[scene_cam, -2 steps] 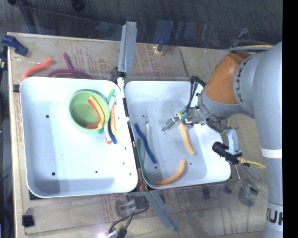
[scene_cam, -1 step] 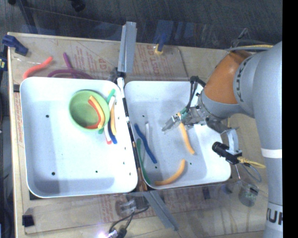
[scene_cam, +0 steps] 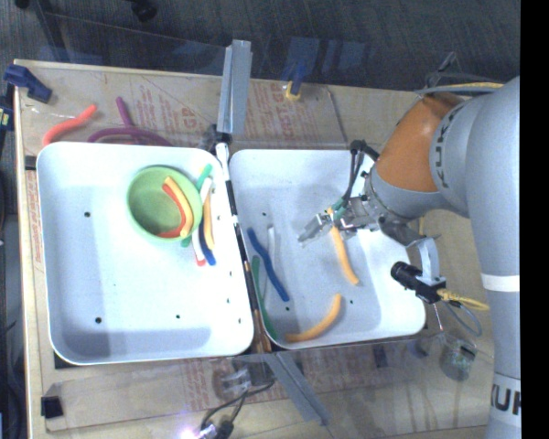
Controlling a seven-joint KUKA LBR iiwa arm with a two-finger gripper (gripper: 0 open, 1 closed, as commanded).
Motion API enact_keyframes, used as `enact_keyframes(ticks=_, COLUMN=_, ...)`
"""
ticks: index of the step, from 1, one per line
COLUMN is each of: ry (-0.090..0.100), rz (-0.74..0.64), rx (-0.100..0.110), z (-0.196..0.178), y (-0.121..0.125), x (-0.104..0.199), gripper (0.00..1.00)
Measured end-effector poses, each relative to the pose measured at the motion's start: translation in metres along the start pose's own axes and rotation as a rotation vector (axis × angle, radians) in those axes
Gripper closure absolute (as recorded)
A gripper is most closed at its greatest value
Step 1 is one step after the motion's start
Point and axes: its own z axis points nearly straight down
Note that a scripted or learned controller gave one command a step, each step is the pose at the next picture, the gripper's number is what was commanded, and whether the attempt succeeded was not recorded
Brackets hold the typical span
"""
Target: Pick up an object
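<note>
Orange strip (scene_cam: 344,254) is the piece you want to watch: it lies in the right bin (scene_cam: 384,314), slanting downward from just below the claw (scene_cam: 325,223). Your claw sits over the upper middle of that bin, coming in from the arm (scene_cam: 457,167) on the bin's right side, and its metal tips point toward the bin's centre. The strip's upper end reaches up to the claw, but you cannot tell from this angle whether the strip is between the tips or merely beside them, and you cannot tell whether the tips stand apart or together.

Elsewhere in the right bin you have a curved orange piece (scene_cam: 318,320) near the bin's lower wall, a blue strip (scene_cam: 267,263) slanting through its left part, a pale strip (scene_cam: 273,245) just beside the blue one, and a green strip (scene_cam: 258,295) along its left wall.

To the left of the right bin, touching it edge to edge, stands the left bin (scene_cam: 91,327). It carries a green bowl (scene_cam: 156,204) in its upper right part, with a bundle of coloured strips (scene_cam: 199,218) lying across the bowl's rim and spilling toward the right bin.

Both bins rest on the desk (scene_cam: 165,108), where an orange-red strip (scene_cam: 69,123) and a purple loop (scene_cam: 128,133) lie above the left bin.
</note>
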Motion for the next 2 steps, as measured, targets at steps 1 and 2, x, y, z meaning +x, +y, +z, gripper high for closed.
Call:
enact_keyframes(ticks=1, ry=-0.001, rz=-0.040, rx=-0.002, z=0.031, y=0.019, x=-0.001, gripper=0.00)
enact_keyframes(ticks=2, ry=0.000, rz=0.035, rx=0.002, z=0.023, y=-0.020, x=0.004, gripper=0.00)
